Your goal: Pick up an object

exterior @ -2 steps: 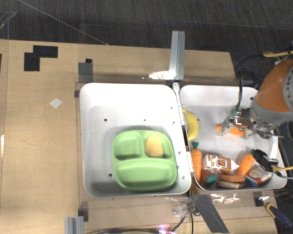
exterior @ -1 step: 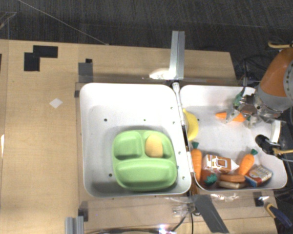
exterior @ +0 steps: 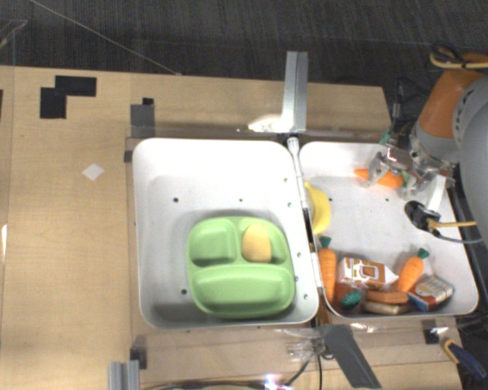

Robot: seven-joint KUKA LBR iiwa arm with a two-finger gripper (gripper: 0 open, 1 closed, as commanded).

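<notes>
Orange toy carrot piece (exterior: pixel 371 175) sits up at about one o'clock in the right white bin (exterior: pixel 366 218), touching the end effector's (exterior: pixel 398 172) metal tip, and from this angle I cannot tell whether that end effector is spread, pressed together or actually pinching it.

Biggest first: the pale wooden surface (exterior: pixel 65 242) carries both bins side by side. The left white bin (exterior: pixel 159 185) takes the middle of the view. The grey arm with its orange band (exterior: pixel 451 96) comes in at three o'clock, over the right bin's far corner.

Inside the left bin, a green divided plastic plate (exterior: pixel 236 287) lies at six o'clock, and a yellow egg-shaped piece (exterior: pixel 258 243) rests in its upper right compartment.

Over in the right bin, a yellow banana-like toy (exterior: pixel 318 206) hugs the wall at nine o'clock. A cluster crowds six o'clock: an orange-and-white carton (exterior: pixel 363 272), a whole orange toy carrot (exterior: pixel 328 271) just beside it at seven, a second leafy-topped orange carrot (exterior: pixel 410 271) at five, a small printed box (exterior: pixel 430 292) touching that one, and a brown bread-like piece (exterior: pixel 387 301) below the carton.
</notes>
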